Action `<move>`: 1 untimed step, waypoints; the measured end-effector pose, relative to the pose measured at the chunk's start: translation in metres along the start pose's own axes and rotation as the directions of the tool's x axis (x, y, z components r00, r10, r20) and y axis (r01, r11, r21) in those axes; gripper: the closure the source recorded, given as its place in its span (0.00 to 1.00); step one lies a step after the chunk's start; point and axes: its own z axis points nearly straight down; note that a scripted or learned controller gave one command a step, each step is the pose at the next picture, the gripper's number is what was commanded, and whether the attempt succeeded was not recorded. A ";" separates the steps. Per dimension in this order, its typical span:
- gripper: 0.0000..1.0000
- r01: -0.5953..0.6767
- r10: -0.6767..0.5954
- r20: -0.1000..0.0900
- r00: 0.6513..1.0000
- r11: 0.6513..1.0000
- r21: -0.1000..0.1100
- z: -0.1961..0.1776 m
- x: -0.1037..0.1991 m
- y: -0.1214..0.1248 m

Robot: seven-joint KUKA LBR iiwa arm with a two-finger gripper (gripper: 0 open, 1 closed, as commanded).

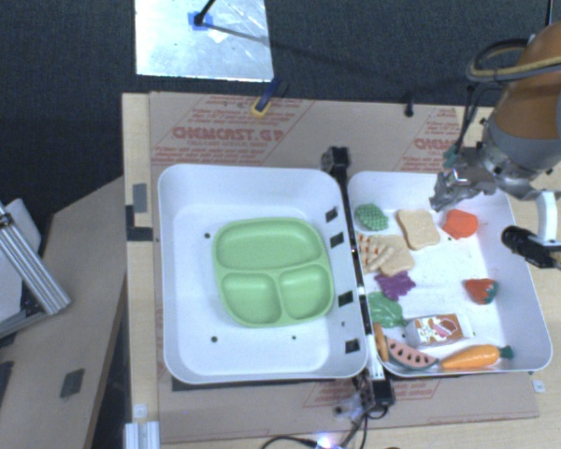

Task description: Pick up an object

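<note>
Hovering over the far end of the right bin (539, 318), near its back rim: gripper (446, 193), grey arm with orange band (535, 92) reaching in from the right. Jaw state impossible to tell at this size; nothing seen between them. Lying in that bin: slice of toast (418, 227) just below the gripper, orange-red piece (460, 223) beside it, green waffle-textured piece (372, 217), purple piece (394, 284), strawberry (481, 290), carrot (470, 356), watermelon slice (409, 354). Sitting in the left bin (182, 251): 1 green tray with 3 compartments (269, 269).
</note>
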 end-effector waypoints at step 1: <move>1.00 0.001 -0.001 -0.001 1.000 1.000 0.005 0.000 0.000 0.001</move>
